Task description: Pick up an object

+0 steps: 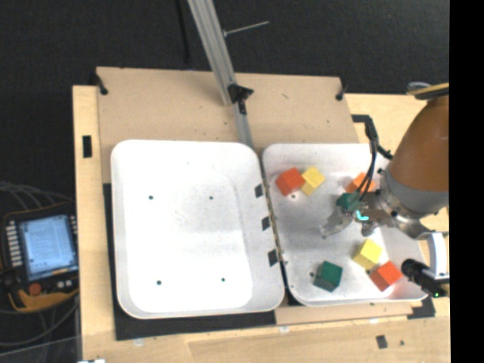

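Note:
The right bin (pixel 302 286) holds several small blocks. A red block (pixel 289 181) and a yellow block (pixel 312 179) lie side by side near its back left. A green block (pixel 328 276) sits near the front. Another yellow block (pixel 368 253) and an orange-red block (pixel 385 274) lie at the front right. An orange block (pixel 361 181) peeks out beside the arm. My gripper (pixel 338 219) hangs over the middle of the right bin, with nothing visible between its fingers.
The left bin (pixel 189 225) lies beside the right one. A slanted metal pole (pixel 215 48) rises from behind the bins. A handheld pendant with a lit screen (pixel 41 248) rests off the bench at the left.

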Tool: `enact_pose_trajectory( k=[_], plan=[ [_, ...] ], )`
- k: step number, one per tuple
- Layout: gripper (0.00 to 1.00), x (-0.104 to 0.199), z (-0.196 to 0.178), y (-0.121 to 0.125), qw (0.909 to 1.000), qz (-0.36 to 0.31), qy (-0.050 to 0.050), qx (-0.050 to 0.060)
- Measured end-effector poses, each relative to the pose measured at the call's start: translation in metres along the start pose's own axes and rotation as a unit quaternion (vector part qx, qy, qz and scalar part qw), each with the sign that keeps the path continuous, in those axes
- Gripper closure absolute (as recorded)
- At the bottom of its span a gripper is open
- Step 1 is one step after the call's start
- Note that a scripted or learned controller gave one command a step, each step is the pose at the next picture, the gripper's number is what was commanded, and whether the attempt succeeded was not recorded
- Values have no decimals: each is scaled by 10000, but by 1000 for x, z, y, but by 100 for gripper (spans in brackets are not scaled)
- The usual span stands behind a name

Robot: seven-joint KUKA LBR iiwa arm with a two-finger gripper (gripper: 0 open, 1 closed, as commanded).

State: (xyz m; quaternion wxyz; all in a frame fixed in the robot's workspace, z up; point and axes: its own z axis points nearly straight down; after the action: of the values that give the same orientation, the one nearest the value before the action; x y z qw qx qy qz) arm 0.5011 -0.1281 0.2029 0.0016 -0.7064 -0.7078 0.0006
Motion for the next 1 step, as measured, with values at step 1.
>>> enact_pose_trajectory(
  k=[1],
  plan=[
    [0,0,-2,1,10000,14,-4,-26]
  ],
)
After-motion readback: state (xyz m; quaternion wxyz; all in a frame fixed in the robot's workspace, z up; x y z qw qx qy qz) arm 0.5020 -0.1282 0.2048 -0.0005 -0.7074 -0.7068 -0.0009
